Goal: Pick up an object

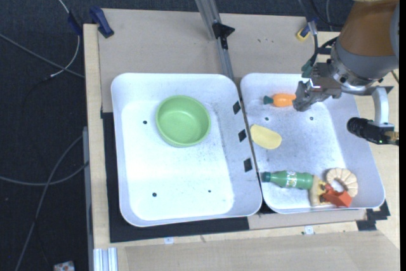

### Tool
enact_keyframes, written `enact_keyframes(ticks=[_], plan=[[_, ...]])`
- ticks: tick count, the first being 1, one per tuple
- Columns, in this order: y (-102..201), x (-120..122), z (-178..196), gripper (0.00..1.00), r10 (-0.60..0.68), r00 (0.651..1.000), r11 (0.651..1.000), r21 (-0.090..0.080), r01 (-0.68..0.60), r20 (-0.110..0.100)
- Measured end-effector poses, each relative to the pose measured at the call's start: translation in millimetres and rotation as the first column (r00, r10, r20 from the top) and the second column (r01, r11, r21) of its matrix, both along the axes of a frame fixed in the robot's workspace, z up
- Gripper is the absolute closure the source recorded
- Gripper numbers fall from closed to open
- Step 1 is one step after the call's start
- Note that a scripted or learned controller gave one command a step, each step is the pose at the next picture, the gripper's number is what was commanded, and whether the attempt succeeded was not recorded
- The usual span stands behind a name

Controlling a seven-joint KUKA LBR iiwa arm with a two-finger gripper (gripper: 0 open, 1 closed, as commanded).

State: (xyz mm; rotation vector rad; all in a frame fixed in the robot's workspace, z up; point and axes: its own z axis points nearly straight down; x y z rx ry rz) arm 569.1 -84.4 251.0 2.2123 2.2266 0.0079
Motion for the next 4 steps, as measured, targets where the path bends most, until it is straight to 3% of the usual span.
enact_keyframes(ticks=[3,4], plan=[[155,75,-23,1.0,0.0,1.0,1.0,0.0,0.0,-0.001],[178,91,-11,1.0,-0.003,1.0,1.0,0.0,0.003,-0.002]])
